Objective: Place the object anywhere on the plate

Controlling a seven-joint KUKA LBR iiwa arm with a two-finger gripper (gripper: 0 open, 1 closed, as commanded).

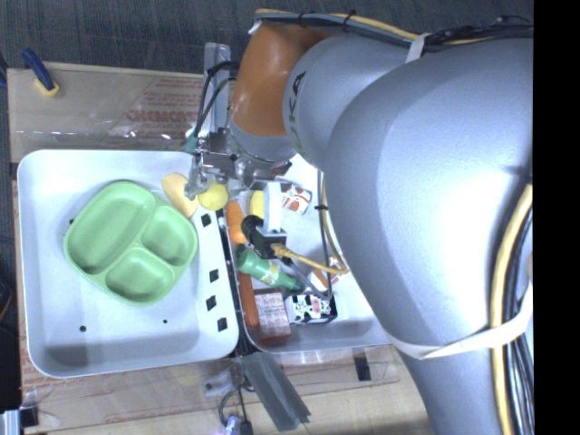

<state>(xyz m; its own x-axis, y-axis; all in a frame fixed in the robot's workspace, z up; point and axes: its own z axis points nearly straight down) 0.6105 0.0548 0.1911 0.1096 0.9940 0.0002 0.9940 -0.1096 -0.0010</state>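
arm [435, 152] overhead | banana [179, 195] long axis diagonal, beside plate [131, 240]

We see a dark grey carpeted floor [109, 12] along the top. Below it lies a brown cardboard-like bench top [100, 107] with faint red printing, and a small blue-and-yellow clamp [40, 71] sits at its upper left corner. The light is even and soft.
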